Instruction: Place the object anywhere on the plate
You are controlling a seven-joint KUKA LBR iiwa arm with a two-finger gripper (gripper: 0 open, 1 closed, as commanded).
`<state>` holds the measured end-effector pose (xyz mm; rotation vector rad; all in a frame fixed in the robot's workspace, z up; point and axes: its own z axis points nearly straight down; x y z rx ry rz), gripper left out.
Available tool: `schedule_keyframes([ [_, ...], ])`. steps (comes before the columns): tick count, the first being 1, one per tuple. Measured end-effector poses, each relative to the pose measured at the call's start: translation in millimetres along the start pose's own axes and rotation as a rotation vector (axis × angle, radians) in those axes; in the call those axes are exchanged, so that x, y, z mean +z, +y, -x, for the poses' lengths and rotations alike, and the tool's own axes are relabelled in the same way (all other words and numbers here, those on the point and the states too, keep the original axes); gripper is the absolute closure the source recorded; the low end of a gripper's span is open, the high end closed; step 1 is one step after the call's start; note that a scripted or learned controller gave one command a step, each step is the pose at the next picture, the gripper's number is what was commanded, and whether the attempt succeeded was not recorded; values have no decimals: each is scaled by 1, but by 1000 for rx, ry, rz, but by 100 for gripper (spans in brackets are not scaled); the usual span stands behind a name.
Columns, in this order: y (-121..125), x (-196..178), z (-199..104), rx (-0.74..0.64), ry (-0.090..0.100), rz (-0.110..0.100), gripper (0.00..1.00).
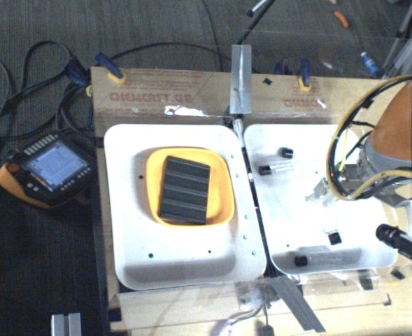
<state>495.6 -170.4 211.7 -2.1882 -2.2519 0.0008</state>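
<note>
A dark grey ribbed block (185,190) lies flat on the yellow plate (151,187), which sits in the left white bin (125,215). The block covers most of the plate's middle and rests slightly tilted. My gripper (322,190) hangs over the right side of the right white bin (289,212), far from the plate and the block. The grey arm with its orange band (394,128) and looped cables comes in from the right and hides part of the wrist.
In the right bin lie two clear tubes with black caps (275,161), a small black square piece (334,238) and another capped tube (316,259) along the front wall. A metal divider (240,82) stands behind the bins. A handheld pendant (48,168) lies on the floor at left.
</note>
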Motion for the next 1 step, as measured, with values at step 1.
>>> schedule_keyframes([
  [1, 0, 0, 0, 0, 0, 0, 0],
])
